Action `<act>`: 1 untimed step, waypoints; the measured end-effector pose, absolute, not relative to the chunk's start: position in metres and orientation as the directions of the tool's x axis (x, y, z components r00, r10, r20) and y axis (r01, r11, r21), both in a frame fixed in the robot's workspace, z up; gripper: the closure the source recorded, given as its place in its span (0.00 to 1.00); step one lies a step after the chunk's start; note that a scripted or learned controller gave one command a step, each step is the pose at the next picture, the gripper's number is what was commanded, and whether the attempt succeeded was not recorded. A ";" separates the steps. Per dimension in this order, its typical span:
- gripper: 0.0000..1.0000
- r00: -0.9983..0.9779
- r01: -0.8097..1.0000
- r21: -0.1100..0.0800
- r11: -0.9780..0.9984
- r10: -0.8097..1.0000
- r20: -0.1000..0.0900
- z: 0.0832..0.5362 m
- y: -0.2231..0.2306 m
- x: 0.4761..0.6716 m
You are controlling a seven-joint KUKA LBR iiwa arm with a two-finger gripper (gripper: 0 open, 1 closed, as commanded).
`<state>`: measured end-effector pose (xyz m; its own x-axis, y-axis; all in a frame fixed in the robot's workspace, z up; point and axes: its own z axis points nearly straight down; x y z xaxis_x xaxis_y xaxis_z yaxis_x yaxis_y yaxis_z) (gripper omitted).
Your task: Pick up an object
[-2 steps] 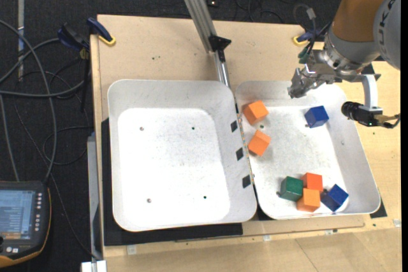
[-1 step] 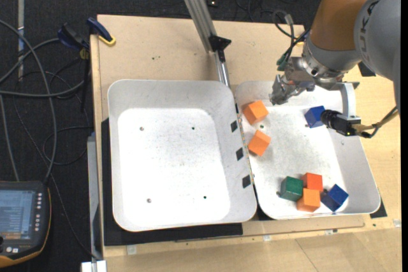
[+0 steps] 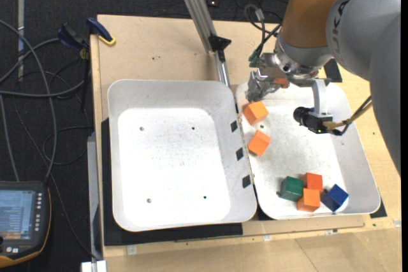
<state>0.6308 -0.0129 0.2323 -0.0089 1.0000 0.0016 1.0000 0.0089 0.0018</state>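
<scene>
Nearest you in the right bin point(image 3: 357, 156) sits a cluster: a green block point(image 3: 292, 188), two orange ones and a blue block point(image 3: 334, 197). Farther back, against that bin's left wall, lie an orange cube point(image 3: 259, 143) and another orange cube point(image 3: 255, 112). The tool point(image 3: 257, 91) hangs just above the latter (approach step, I judge); its grip state you cannot tell. Next: descend squarely over it.

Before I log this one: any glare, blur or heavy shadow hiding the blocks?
Camera view: lighting is even and the focus sharp; the right bin looks bright but not washed out. The blocks cast only soft shadows; the upper orange block sits right under the gripper, partly in the arm's shade.
</scene>
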 end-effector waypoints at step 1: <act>1.00 -0.008 1.000 0.002 0.008 1.000 0.002 0.241 0.038 0.629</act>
